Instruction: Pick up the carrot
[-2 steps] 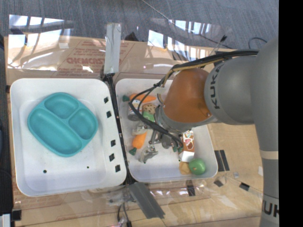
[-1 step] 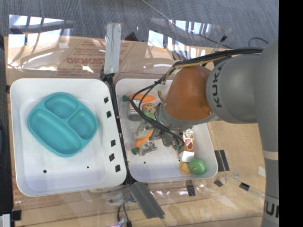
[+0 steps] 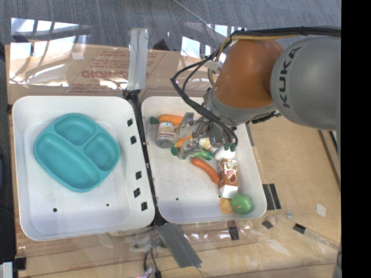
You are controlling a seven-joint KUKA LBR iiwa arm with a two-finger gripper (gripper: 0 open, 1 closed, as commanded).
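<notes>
The grey arm (image 3: 301, 80) has "KUKA" printed in dark letters along its housing, next to a smooth, glossy orange band (image 3: 246, 74). Reddish print on the cardboard sheet (image 3: 104, 68) behind the bins is too blurred to read.

Two shallow white bins sit side by side on the tabletop (image 3: 295, 178). The left bin (image 3: 35, 213) holds one teal plastic plate (image 3: 76, 150), rounded and split into three compartments. The right bin (image 3: 185, 207) carries a small cluster: one carrot (image 3: 170, 120), orange with a green top, near the back wall beside a small labelled jar (image 3: 165, 135); one curved orange-red pepper-like piece (image 3: 207, 169); one small carton (image 3: 229, 177) with a printed label I can't make out; one round green fruit (image 3: 242, 204) at the front corner.

The metal gripper (image 3: 188, 138) hangs just right of the carrot. I cannot tell how its fingers stand, nor whether they touch the carrot.
</notes>
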